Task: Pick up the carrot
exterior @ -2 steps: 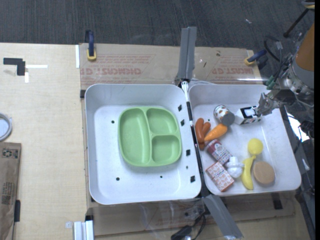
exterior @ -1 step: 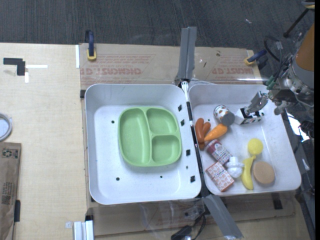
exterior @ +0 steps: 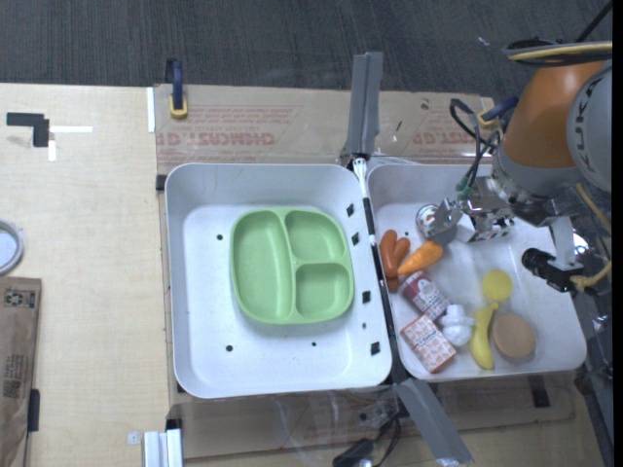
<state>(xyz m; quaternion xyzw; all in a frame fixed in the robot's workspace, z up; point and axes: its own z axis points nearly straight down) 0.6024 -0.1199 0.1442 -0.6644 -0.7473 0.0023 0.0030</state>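
Right-hand shallow white plastic bin (exterior: 545, 358) holding the clutter; left-hand shallow white plastic bin (exterior: 195, 290) carrying a pale green three-compartment plate (exterior: 255, 261). Stubby orange tapered carrot (exterior: 421, 258) lying near the right bin's left wall, roughly at nine o'clock from that bin's middle, touching or nearly touching a pair of orange-red sausage-shaped pieces (exterior: 392, 252) on its left. Long axis running from about eight o'clock up toward two o'clock, thicker end pointing to the upper right. Just below, a small red-and-white cylindrical can (exterior: 422, 293) and a red-and-white flat packet (exterior: 427, 343); further toward four o'clock, a yellow banana (exterior: 482, 337) and a round tan bun (exterior: 513, 337), well apart from the carrot.

Grey metal two-finger tool (exterior: 450, 220) hanging over the upper middle of the right bin, close by the carrot's thick end. From the tool, carrot at roughly seven o'clock, near but not between the fingers. Nothing seen pinched; spread or pressed together, impossible to tell from this slanted view.

Judgement: short shift toward seven o'clock needed, then a descent with the closing direction set across the carrot's axis, minding the sausage pieces crowding its left flank.
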